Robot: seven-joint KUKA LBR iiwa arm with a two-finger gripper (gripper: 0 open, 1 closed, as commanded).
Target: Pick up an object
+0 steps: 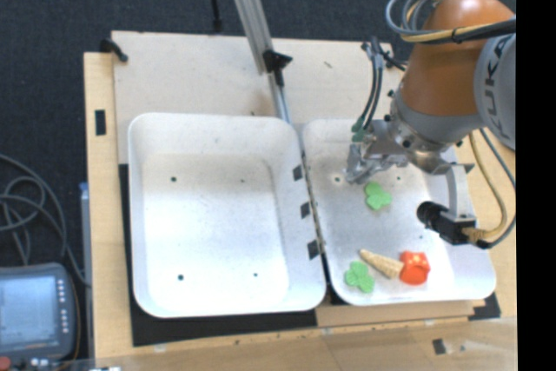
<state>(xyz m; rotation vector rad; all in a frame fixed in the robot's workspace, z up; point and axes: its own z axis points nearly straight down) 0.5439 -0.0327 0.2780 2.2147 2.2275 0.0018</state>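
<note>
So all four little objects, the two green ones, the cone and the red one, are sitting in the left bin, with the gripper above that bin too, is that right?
Not quite: it's the right bin. The camera view shows both green pieces, the cone and the red object in it, with the gripper above that same bin.

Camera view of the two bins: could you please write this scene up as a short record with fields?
arm: grey with an orange band, reaching in from the right over the right bin
gripper: low over the right bin's upper left part, above the nearer green piece
left bin: white, shallow
right bin contents: green piece near the middle; second green piece, tan cone and red-orange object along the front edge
cone and red-orange object: touching or nearly so
held object: none visible between the fingers
</note>
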